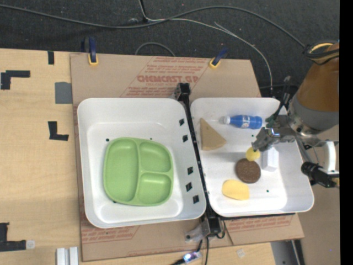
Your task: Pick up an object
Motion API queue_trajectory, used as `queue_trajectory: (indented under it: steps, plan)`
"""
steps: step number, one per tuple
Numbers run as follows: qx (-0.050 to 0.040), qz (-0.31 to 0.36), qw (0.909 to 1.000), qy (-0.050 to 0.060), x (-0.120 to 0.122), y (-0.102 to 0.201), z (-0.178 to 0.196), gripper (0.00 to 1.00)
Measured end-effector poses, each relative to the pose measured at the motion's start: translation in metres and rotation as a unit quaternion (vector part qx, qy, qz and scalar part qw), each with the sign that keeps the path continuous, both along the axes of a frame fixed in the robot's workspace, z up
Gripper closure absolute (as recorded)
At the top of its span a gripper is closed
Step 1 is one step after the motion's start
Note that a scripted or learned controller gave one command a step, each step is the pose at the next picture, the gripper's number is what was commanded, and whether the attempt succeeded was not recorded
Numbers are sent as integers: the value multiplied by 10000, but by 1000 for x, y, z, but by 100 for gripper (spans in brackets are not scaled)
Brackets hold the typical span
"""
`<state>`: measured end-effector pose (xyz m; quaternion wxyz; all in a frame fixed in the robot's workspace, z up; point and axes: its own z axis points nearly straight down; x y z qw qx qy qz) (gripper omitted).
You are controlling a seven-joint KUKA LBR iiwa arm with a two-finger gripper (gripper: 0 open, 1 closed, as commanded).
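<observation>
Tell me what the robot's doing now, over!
Gripper low in the right white bin, fingers unclear. Small yellow round object right below it, not seen held. Brown round disc and blue plastic bottle close by.

Wooden bench (33, 164) bears cardboard sheet (165, 79); two white bins (88, 148) atop.

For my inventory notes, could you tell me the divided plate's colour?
The divided plate is light green, seen in the camera view.

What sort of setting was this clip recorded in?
Probably a robotics lab test bench: two shallow white bins on clamped brown cardboard, loose black cables on dark carpet, and toy items such as a green divided plastic plate.
</observation>
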<state>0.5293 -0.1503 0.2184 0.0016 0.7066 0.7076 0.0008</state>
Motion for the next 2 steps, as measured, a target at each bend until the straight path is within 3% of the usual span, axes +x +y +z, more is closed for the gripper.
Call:
queue_trajectory:
  steps: [1, 2]
  plan:
    - [3, 0, 10000, 12, 1, 0, 31, 100]
    - [11, 20, 10000, 23, 2, 56, 35, 100]
